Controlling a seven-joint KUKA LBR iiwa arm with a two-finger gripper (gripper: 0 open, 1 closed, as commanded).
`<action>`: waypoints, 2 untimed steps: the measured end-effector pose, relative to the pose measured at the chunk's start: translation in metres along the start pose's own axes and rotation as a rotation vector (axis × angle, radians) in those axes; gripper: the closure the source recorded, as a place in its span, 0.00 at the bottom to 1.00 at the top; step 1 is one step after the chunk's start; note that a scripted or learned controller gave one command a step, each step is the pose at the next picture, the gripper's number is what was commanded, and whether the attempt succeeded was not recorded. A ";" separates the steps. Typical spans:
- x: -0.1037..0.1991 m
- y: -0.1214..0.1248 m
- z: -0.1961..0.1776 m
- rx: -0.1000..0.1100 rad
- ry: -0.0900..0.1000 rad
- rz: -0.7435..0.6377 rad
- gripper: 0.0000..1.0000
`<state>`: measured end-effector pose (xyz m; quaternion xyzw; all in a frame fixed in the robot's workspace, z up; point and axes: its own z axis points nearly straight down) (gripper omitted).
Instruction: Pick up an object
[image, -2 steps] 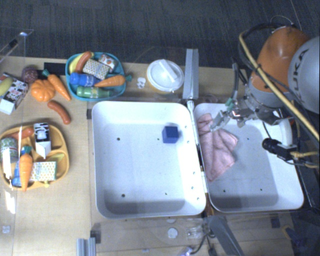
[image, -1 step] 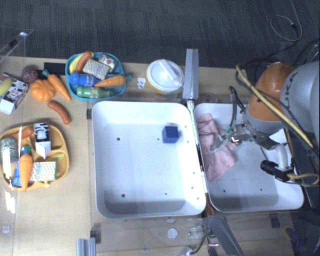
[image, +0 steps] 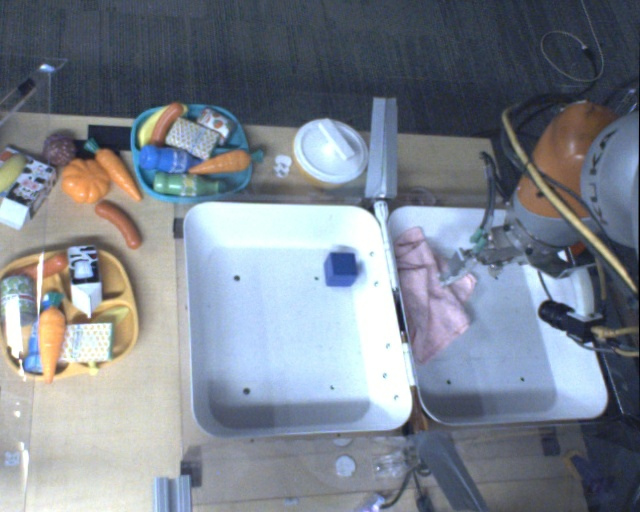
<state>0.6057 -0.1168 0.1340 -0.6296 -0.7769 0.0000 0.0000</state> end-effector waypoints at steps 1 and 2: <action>0.016 0.017 0.044 -0.014 -0.006 -0.010 0.00; 0.016 0.020 0.034 -0.018 -0.005 -0.013 1.00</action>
